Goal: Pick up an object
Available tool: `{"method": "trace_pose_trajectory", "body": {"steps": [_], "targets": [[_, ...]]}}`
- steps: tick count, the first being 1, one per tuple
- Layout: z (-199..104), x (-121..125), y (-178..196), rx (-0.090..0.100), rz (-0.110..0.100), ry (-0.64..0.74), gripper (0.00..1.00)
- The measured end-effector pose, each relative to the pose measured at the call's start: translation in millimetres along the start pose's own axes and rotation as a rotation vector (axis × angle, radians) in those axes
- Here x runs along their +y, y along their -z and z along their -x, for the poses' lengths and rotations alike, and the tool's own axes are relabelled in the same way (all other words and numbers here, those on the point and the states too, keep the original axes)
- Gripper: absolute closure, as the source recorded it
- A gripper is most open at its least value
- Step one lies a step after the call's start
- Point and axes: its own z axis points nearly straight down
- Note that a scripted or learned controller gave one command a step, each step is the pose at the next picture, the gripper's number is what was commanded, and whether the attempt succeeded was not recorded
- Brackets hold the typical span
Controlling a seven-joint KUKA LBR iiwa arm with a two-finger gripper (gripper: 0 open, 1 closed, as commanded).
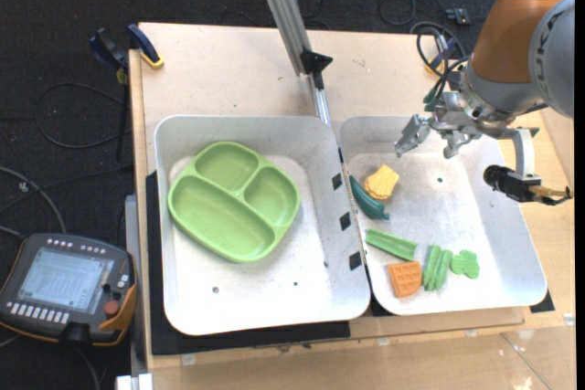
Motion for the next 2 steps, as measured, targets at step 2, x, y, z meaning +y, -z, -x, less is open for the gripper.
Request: {"method": "trace_pose_trajectory", "body": {"steps": [2], "targets": [[10.7,-102.1,-102.7,0.001,0.0,0.002,0.0]]}}
